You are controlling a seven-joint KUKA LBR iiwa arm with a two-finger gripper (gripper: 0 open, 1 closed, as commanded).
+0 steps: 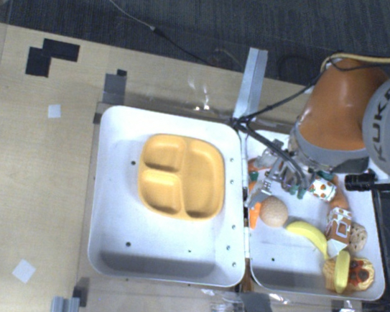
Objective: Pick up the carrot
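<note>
this is a robot lab. a kuka arm (374,120) reaches over a wooden bench (24,184) with two white bins (102,196) fixed in metal brackets (253,80), black marks (50,56) near the bench's far left corner, and loose cables (129,11) behind it.

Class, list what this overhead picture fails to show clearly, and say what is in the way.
- Carrot: a small orange sliver by the right bin's left wall; the rest is unclear.
- Claw: camera view, too cluttered and small to tell open from shut.
- Items under the arm's orange band: hidden by the arm.
- Patterned toys at right: too small to identify.
</note>
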